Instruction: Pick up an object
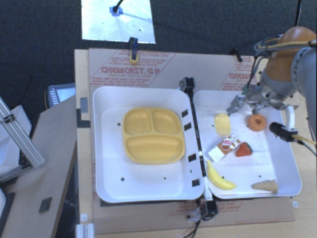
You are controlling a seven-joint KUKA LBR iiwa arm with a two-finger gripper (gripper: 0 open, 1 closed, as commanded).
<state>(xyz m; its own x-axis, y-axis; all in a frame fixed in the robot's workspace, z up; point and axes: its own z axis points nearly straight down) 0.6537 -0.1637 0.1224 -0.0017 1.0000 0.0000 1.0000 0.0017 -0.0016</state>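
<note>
The right bin (282,155) holds several small things. A pale yellow block (222,123) lies at its left, and an orange ring (257,122) sits to the right of that. Nearer the middle are a white and red packet (225,147) and a red strawberry (243,149). A banana (219,178) lies at the front left and a tan wedge (265,186) at the front right. My gripper (246,104) hangs over the back of this bin, just behind the orange ring, open with nothing between its fingers.
The left bin (106,143) bears a yellow divided plate (151,135). A black divider (193,133) runs between the bins. The arm's grey and orange wrist (287,58) leans in over the right bin's far right corner.
</note>
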